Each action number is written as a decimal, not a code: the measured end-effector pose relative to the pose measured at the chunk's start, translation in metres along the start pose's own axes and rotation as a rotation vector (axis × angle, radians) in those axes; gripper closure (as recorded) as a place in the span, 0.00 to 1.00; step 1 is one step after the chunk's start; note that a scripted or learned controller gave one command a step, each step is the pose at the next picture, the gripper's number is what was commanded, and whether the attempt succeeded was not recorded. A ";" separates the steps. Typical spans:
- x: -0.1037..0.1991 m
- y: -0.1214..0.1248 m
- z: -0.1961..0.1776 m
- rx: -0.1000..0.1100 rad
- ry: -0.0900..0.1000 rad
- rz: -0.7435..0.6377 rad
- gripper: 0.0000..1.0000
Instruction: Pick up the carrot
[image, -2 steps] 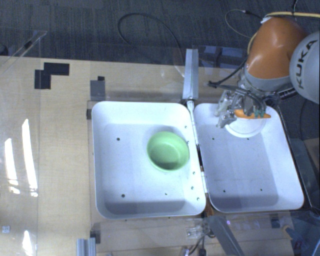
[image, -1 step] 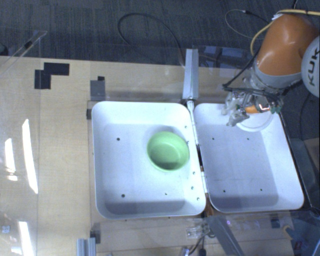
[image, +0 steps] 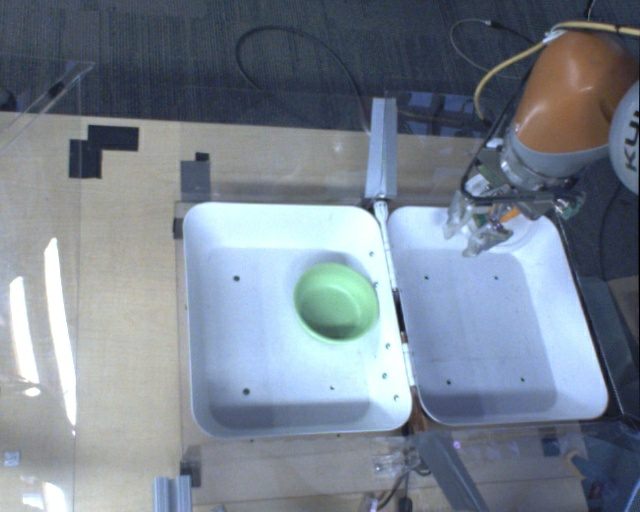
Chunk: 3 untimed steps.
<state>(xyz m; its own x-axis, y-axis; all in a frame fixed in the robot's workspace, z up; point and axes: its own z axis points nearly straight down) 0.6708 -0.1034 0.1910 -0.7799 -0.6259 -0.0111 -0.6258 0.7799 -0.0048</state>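
My gripper (image: 470, 232) hangs over the back left corner of the right bin (image: 500, 330), under the arm's orange band. A small orange sliver, likely the carrot (image: 504, 212), shows right at the gripper, by the bin's back wall. Most of it is hidden by the gripper body. I cannot tell whether the carrot is held or lies in the bin beneath the gripper.
A green bowl (image: 337, 300) stands upright in the left bin (image: 240, 330), near its right wall. A metal post (image: 380, 150) rises behind the divide between the two bins. Cables run along the bench's back edge.
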 end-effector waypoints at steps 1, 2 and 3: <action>0.067 -0.059 -0.098 0.009 -0.005 0.074 1.00; 0.064 -0.048 -0.063 0.001 0.000 -0.331 1.00; 0.073 -0.071 -0.131 0.012 -0.006 -0.446 1.00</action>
<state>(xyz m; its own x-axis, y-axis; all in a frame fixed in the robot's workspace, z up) 0.6564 -0.2050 0.3215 -0.4334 -0.9011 -0.0112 -0.9009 0.4335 -0.0216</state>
